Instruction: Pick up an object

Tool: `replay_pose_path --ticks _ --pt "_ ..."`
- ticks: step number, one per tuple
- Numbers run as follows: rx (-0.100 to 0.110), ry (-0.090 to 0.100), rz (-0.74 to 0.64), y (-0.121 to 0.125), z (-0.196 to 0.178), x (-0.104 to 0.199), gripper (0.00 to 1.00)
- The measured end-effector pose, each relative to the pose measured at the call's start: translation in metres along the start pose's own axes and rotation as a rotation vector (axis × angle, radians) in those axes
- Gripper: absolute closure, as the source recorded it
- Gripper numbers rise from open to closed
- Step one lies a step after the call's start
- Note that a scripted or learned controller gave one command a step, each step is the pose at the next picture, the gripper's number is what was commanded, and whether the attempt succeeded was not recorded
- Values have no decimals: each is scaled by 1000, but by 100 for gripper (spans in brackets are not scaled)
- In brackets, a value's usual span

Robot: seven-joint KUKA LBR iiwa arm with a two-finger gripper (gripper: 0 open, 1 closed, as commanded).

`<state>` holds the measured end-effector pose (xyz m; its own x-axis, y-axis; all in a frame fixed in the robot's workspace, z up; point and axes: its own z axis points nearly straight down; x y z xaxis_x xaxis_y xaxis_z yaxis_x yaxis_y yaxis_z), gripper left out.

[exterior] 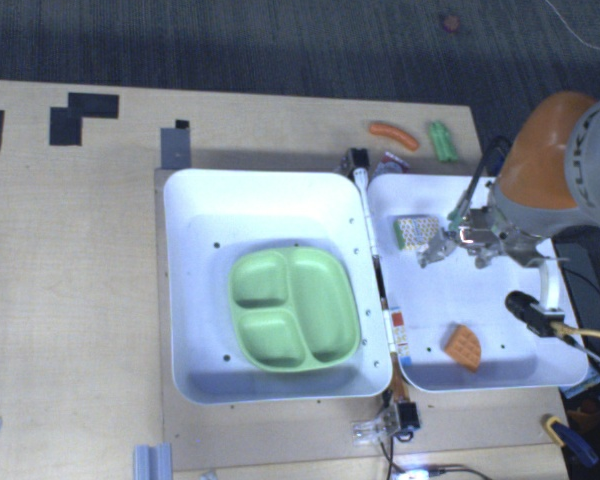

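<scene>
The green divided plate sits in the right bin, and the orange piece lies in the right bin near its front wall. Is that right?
Not quite. The camera view shows the green plate in the left bin, not the right one. The rest holds: the orange piece lies in the right bin near its front wall.

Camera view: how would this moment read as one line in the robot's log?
gripper: over right bin, beside patterned packet | orange piece: near front | green tray: left bin
</scene>
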<state>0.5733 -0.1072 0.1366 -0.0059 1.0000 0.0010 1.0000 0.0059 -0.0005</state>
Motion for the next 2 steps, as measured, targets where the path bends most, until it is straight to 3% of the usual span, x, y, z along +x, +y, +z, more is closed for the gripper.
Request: replay_pose_path --ticks 1,2 --pt "-7 -1 0 40 51 0 0" --pt "-13 -2 0 42 38 0 100"
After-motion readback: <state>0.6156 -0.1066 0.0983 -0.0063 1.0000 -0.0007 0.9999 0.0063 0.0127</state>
